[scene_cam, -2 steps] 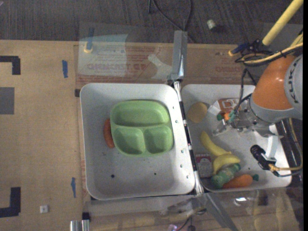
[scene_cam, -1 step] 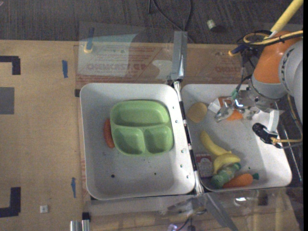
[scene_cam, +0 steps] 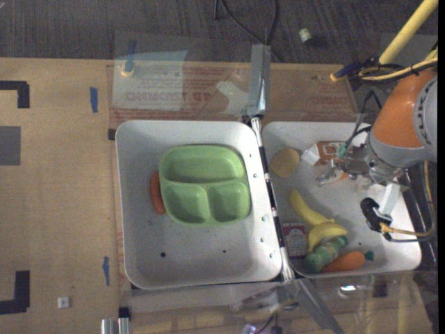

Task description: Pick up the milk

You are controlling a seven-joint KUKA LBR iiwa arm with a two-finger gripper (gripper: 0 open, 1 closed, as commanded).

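We see the milk [scene_cam: 325, 152] lying at about twelve o'clock in the right bin [scene_cam: 407, 259], a small white carton with an orange patch, still resting on the bin floor. The gripper [scene_cam: 338, 170] hangs just beside it, toward four o'clock, low over the carton's near end. We cannot tell how wide it stands or whether it touches the carton, so we judge the pick as not yet made: closing and lifting remain. Around the milk sit a round bun [scene_cam: 285, 161] at nine o'clock and a banana [scene_cam: 307, 211] toward seven. The left bin [scene_cam: 139, 242] carries a green tray [scene_cam: 205, 184]. Both bins rest on a tan bench [scene_cam: 55, 207], with dark carpet [scene_cam: 104, 12] beyond at twelve o'clock.
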